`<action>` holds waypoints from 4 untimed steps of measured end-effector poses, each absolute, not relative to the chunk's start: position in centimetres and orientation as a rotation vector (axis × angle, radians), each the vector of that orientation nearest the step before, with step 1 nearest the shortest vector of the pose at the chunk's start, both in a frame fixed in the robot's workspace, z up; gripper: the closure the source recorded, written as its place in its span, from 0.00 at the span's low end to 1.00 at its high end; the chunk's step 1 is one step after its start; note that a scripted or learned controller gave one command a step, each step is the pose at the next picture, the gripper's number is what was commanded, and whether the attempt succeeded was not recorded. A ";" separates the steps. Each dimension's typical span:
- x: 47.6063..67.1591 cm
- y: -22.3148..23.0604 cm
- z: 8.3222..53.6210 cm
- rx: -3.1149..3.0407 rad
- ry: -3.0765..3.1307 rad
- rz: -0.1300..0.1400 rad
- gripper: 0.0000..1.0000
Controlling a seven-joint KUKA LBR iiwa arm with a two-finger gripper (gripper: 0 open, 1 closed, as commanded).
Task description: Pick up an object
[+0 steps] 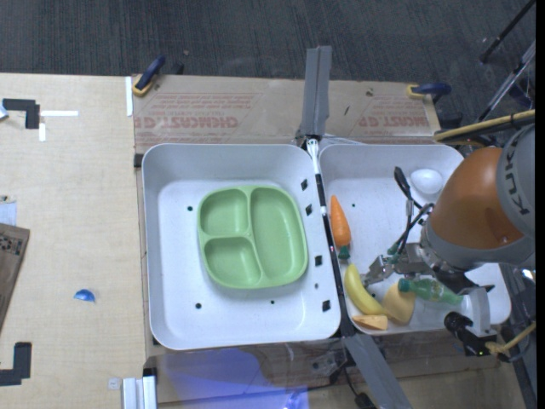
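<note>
Fruit crowds the near-left corner of the right bin (375, 156): a banana (358, 289) lies along the left wall, with a yellow piece (398, 304) and an orange slice (370, 321) just beside it against the near rim. A carrot (340, 221) lies farther back along the same wall. The middle and far floor of that bin are bare. The gripper (400, 267) hangs low over the fruit corner, just right of the banana; the arm covers its fingers, so their state cannot be told. A green divided plate (253, 236) sits mid-floor in the left bin (166, 254), bare floor all around. A white spoon (424, 180) is partly hidden behind the arm.
</note>
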State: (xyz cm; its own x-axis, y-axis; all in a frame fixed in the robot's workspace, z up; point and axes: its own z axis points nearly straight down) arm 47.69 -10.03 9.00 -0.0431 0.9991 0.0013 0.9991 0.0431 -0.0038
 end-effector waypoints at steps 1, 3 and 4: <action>52.1 -14.1 9.0 -2.032 -2.394 0.002 0.00; 47.7 -12.3 9.8 -1.948 -2.459 0.002 1.00; 47.8 -3.8 19.0 -1.927 -2.480 0.003 1.00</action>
